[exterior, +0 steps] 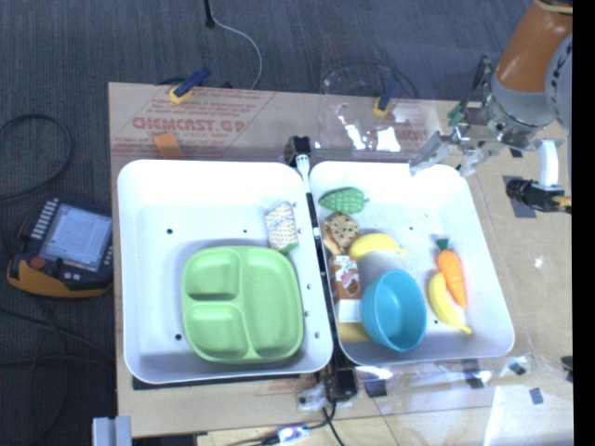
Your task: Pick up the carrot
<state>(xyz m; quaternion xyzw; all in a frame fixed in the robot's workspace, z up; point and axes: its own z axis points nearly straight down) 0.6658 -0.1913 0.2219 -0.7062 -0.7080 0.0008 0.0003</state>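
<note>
camera view: the carrot [451,275] lies in the right bin [483,240] beside a banana [444,305], near a blue bowl [394,310]. the hand [450,153] hangs above the bin's far rim, spread wide, holding nothing.

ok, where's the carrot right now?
The carrot lies in the right bin, near its right wall, alongside a banana and right of the blue bowl.
</note>
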